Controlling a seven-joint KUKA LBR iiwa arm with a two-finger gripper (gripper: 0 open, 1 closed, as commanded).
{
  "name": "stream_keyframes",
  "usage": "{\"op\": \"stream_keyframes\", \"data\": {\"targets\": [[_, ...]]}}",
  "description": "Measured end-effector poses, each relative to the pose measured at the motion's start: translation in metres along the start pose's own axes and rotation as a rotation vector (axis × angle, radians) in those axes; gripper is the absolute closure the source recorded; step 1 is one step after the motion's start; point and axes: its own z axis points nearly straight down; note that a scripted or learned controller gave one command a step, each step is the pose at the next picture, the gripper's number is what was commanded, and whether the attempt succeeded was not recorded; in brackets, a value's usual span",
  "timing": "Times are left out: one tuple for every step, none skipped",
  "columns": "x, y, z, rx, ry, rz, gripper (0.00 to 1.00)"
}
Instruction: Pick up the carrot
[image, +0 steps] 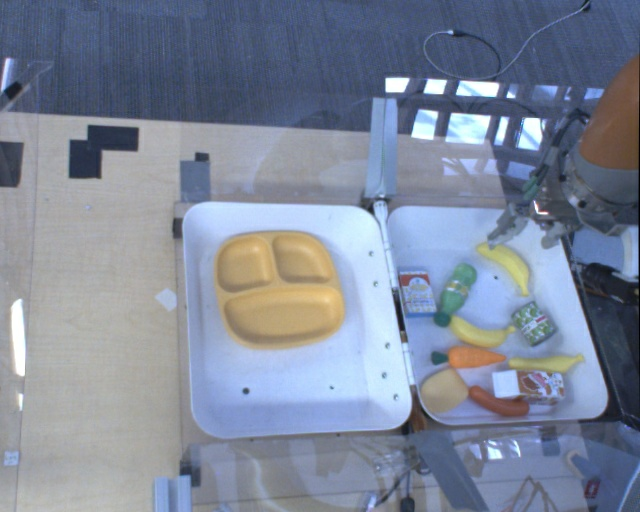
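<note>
Camera view showed the approach step: the hand, fingers spread and holding nothing, hung over the right bin's far end. The carrot lay well nearer the camera, leftward; the hand needed to travel there and descend.

The arm has a broad orange band above a grey wrist section. Below it sits the end effector, grey metal with two slim pale fingers. Thin dark cables run alongside the wrist.
</note>
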Motion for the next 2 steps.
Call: {"op": "stream_keyframes", "data": {"targets": [[0.031,-0.076,0.07,0.002,0.0,0.002,0.0],[0.073,-0.124,0.121,-0.012,-0.003,-0.239,0.0]]}}
